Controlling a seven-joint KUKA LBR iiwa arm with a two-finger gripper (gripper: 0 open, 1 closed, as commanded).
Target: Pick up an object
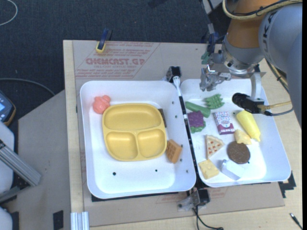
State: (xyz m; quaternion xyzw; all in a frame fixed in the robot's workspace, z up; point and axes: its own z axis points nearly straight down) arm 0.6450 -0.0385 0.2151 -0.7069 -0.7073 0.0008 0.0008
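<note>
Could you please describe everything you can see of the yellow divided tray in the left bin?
The yellow divided tray lies flat, open side up, in the middle of the left bin. It looks like smooth moulded plastic with rounded corners: one long compartment along the far side and two smaller ones along the near side. All three look bare. A small orange waffle-like toy rests against its near right corner, and a pink toy sits just off its far left corner.

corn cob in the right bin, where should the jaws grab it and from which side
Grip the corn cob across its middle, coming straight down from above. It lies flat and slanted, long and narrow, so close across its short width. The small yellow piece touches its lower end, so stay mid-length; the sides there look free.
</note>
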